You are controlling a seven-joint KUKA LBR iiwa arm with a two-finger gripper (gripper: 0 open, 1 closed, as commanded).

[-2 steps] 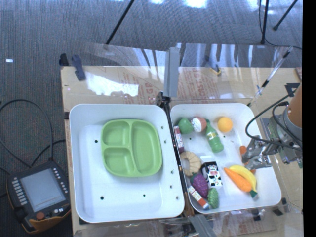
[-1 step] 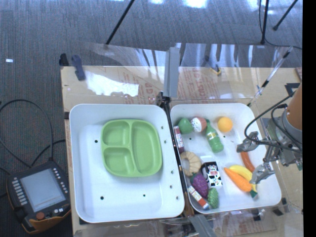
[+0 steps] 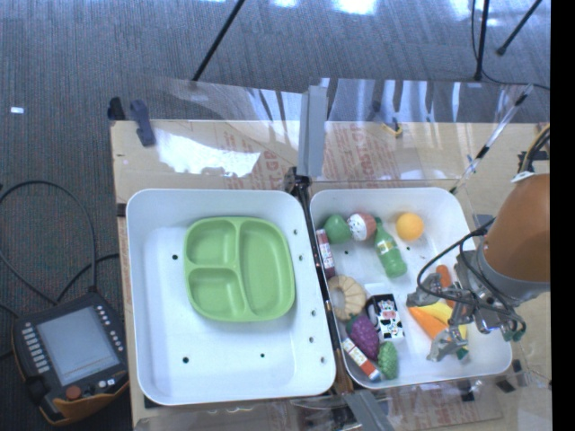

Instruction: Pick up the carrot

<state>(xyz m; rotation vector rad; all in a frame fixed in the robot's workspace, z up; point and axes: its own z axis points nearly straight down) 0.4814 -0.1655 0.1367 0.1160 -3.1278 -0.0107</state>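
Carrot (image 3: 426,321): light, rigid, smooth plastic toy; best gripped across mid-body. Tool (image 3: 449,344) just beside; closure indeterminable.

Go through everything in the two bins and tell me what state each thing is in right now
carrot: lying in the right bin, partly under the gripper.
gripper: low over the carrot.
green bottle: lying on its side.
orange: resting near the bin's far wall.
purple grapes: lying beside the small carton.
green divided plate: flat in the left bin, compartments bare.
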